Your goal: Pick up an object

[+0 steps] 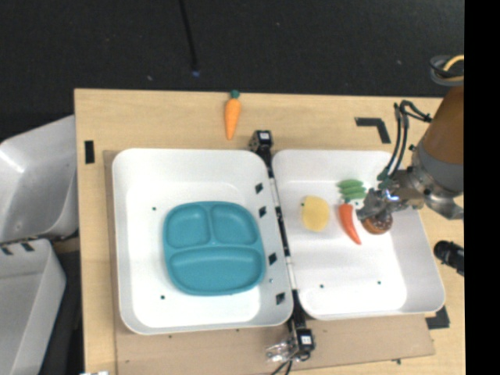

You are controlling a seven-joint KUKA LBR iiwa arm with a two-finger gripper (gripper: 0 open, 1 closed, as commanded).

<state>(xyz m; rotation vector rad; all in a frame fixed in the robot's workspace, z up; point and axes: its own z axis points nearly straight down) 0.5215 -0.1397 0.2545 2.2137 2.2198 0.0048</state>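
Note:
In the right bin (pixel 391 287) lie a yellow potato-like piece (pixel 316 213), a red-orange carrot (pixel 349 223) with a green top (pixel 351 187), and a small brown object (pixel 378 224). My gripper (pixel 375 206) hangs low over the brown object, just right of the carrot. The brown object sits directly under the fingertips; I cannot tell whether it is gripped.
The left bin (pixel 137 287) bears a blue divided plate (pixel 212 247). A second carrot (pixel 232 116) lies on the wooden bench behind the bins. Black clips (pixel 261 140) sit along the seam between the bins. Cables hang by the arm at the right.

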